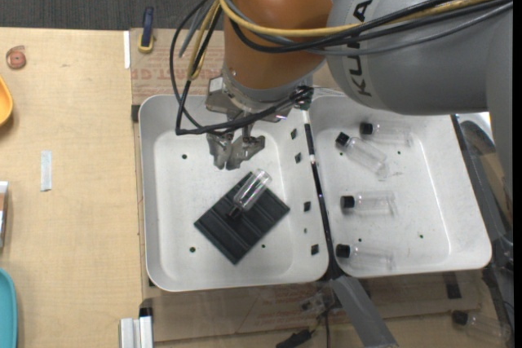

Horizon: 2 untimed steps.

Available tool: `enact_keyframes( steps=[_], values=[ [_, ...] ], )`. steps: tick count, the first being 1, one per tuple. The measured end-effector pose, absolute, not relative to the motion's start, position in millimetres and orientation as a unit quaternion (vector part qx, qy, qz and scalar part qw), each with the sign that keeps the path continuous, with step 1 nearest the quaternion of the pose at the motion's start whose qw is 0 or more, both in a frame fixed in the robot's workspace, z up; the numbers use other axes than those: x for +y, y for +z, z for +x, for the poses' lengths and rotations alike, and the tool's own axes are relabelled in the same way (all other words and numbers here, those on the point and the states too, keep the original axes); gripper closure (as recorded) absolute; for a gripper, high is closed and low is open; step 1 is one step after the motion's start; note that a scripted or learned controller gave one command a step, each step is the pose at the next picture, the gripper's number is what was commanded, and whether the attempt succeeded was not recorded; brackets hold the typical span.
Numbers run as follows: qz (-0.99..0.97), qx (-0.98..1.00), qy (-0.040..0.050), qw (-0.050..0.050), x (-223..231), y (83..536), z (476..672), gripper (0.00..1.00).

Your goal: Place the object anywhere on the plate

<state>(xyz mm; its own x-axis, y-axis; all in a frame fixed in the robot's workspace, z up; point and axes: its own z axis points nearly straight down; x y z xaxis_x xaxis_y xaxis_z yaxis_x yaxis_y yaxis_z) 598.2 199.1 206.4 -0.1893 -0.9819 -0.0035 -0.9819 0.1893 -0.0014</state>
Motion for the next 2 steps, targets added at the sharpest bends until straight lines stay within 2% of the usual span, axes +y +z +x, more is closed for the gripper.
enact_keyframes(
  steps=[1, 2],
  values=[
    [-0.738, 0.675, 0.0008, 0.003, 199, 129, 659.7, 1.00],
    [-0.763, 0.647, 0.0003, 0.003, 228, 169, 660.2, 1.00]
  ],
)
